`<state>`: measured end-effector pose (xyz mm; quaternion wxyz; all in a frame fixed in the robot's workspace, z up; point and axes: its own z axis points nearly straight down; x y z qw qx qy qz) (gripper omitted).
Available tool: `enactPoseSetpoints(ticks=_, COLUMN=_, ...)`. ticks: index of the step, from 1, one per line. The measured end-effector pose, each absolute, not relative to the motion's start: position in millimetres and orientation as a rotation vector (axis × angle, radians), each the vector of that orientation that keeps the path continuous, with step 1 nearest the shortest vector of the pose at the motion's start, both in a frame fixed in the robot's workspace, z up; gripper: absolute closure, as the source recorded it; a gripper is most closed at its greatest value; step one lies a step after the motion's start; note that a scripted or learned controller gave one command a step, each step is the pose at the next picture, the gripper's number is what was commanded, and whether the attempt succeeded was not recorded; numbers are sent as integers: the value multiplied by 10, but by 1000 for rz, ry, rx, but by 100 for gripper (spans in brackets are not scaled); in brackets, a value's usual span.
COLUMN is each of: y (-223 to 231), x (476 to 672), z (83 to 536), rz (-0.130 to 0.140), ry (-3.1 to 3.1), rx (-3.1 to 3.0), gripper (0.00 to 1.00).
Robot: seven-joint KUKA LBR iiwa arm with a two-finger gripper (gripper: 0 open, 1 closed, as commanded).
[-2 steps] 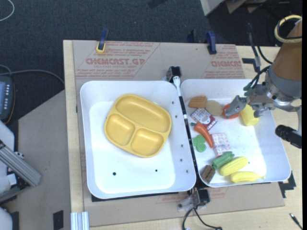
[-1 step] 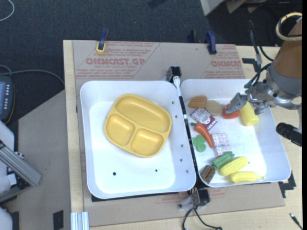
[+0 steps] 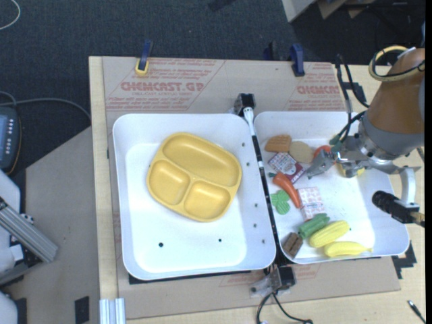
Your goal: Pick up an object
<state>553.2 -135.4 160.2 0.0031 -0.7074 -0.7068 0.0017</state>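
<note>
The right bin [image 3: 385, 231] holds several toy foods. A brown bread slice [image 3: 277, 143] and a beige piece [image 3: 302, 152] lie at the back, with a red-and-white packet [image 3: 281, 162] just in front of them. An orange-red carrot [image 3: 287, 187], a green piece [image 3: 281, 206] and a pink-white packet [image 3: 310, 198] sit mid-bin. Toward the front are a green vegetable [image 3: 313, 223], a corn cob [image 3: 329, 233], a banana [image 3: 347, 249] and a brown block [image 3: 292, 244]. My gripper [image 3: 322, 162] hangs low over the bin's back middle, just right of the beige piece. Something small and red-orange shows at its tip.
The left bin [image 3: 135, 201] carries a yellow divided plate [image 3: 194, 175]. A black ridge [image 3: 260, 181] separates the two bins. The arm's grey body [image 3: 395, 123] and a black cable part [image 3: 395, 206] cover the right bin's right side. Blue and yellow clamps stand at the bench's back edge.
</note>
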Motion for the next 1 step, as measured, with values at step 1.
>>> enactPoseSetpoints(ticks=1, y=-1349, x=5550, z=965, rz=6, ry=-2216, rx=-2216, gripper=0)
